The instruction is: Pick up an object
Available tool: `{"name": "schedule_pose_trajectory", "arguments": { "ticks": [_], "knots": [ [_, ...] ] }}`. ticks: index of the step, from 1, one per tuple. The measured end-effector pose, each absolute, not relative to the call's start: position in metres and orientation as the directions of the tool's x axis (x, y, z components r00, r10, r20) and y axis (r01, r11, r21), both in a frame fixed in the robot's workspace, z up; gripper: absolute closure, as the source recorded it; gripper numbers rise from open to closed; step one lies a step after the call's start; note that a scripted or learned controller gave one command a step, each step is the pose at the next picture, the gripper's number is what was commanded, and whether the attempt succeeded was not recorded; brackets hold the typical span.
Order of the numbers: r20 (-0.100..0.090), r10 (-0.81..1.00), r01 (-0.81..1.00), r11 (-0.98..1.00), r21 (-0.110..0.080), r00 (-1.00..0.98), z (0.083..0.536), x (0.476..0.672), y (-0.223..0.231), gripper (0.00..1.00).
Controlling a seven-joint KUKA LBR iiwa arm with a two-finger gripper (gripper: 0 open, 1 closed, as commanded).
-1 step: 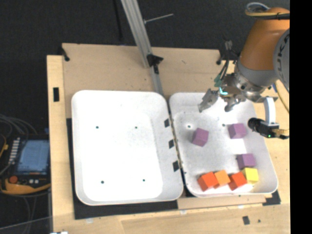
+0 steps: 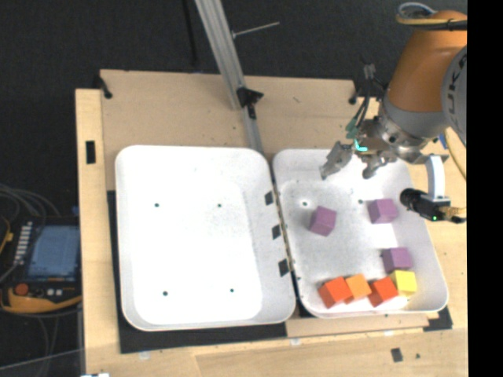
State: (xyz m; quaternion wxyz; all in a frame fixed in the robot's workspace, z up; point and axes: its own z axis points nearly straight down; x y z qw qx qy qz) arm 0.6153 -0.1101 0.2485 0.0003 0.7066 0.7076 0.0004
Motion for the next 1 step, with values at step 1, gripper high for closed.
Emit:
{"name": "schedule_pose_trajectory", "arguments": {
  "ticks": [1],
  "knots": [
    [-0.001, 1.0, 1.0, 0.002, -0.004, -0.002, 0.1999, 0.6155, -0.1023, 0.0]
  ]
}}
